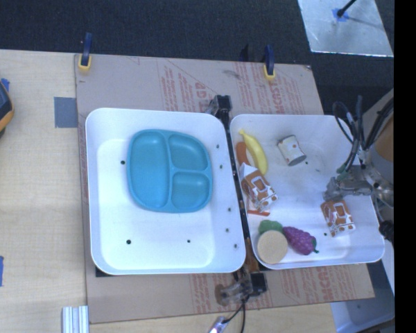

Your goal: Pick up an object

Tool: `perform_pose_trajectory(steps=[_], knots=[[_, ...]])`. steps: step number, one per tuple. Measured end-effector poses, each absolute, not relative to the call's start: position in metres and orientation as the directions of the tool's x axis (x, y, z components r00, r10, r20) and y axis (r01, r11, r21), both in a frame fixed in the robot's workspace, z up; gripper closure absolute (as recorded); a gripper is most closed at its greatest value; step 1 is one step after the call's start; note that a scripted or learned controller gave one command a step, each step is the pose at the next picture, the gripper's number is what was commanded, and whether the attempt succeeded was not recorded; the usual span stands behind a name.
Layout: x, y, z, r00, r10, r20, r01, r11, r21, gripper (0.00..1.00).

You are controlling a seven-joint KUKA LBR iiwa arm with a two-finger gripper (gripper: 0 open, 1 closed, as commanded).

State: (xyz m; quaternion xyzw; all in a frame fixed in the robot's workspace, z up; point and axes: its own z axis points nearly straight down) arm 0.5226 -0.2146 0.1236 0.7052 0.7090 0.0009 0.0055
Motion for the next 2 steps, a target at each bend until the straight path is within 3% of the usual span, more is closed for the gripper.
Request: perform_pose_trajectory(steps=[1,2], knots=[[0.523,-0.214,0.124,-0.006,1.000,-0.007,1.000,0.006,0.009,0.00],[0.567,-0.189,0.106,-0.007,1.000,-0.012,1.000,0.008,0.022,0.00]])
